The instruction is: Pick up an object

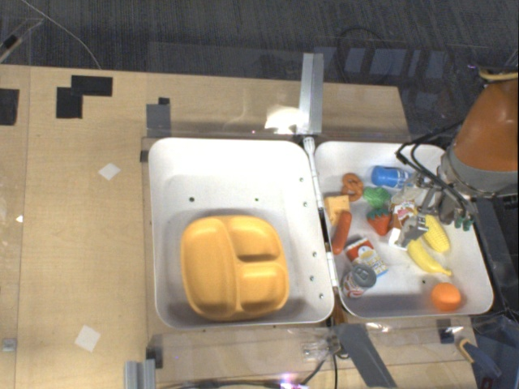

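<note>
A toy corn cob [436, 235] lies in the right bin [478, 298], just beside a yellow banana [426, 258]; it looks light, rigid and smooth, best pinched across its narrow middle. The gripper [415, 227] hovers at its left end, and whether its claw is spread cannot be told.

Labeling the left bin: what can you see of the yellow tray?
The yellow tray looks like smooth moulded plastic, a rounded rectangle with three shallow compartments: one large on the left, two smaller on the right. It lies flat and upright on the floor of the left bin, toward the near edge, and nothing sits in it.
</note>
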